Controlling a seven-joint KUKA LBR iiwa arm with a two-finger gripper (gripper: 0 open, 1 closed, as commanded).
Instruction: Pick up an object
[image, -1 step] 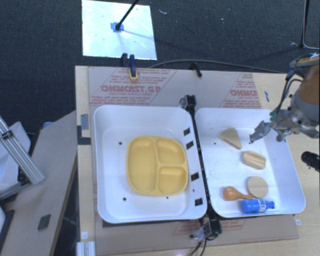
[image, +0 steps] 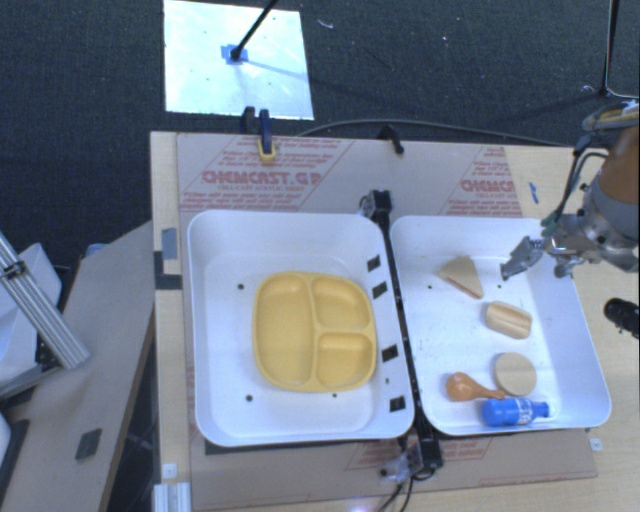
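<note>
camera: fixed overhead | slanted down | both bins (image: 215, 330)

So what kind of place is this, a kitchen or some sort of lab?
Probably a robot lab test bench: two white bins clamped side by side, toy food like the wedge and bread roll, and the robot arm over them.

You've got two white bins, left (image: 215, 300) and right (image: 585, 370), smooth plastic with a slight sheen. The yellow divided tray (image: 312, 330) looks like matt plastic. The bench top (image: 110, 330) reads as bare wood, matt. The protective sheet (image: 300, 170) under the bins looks like printed paper film. The blue bottle (image: 513, 410) is glossy plastic. The gripper (image: 535, 255) looks like bare grey metal.
</note>
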